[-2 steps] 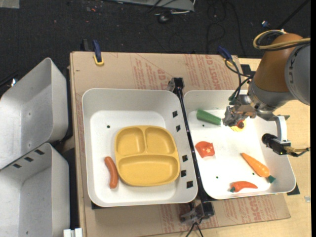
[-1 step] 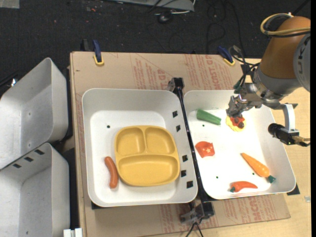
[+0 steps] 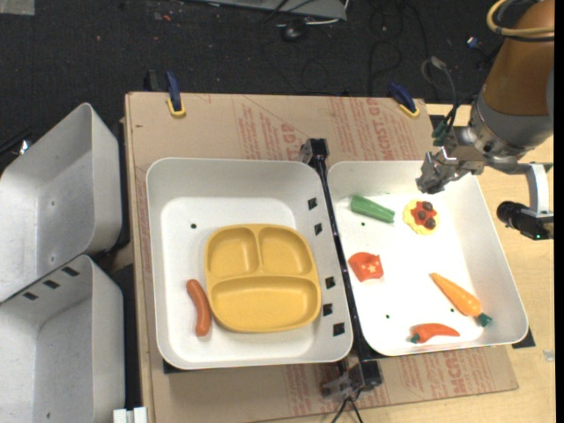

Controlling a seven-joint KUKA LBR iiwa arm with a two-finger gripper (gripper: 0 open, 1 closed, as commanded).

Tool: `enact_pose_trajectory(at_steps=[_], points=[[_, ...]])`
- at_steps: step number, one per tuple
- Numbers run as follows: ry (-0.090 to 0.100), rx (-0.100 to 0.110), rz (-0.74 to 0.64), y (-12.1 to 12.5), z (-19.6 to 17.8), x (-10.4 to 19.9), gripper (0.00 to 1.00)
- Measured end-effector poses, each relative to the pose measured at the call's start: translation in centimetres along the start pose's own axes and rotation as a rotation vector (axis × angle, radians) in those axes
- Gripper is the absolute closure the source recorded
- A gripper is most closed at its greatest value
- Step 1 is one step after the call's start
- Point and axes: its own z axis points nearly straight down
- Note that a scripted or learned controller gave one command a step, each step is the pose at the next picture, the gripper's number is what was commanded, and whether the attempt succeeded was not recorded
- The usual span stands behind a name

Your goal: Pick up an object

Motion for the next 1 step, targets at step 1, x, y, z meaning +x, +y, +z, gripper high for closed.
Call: enact_pose_trajectory(at_steps=[1], points=[[0.004,0.009,-0.004,-0.21,1.11,5.34,1.0]])
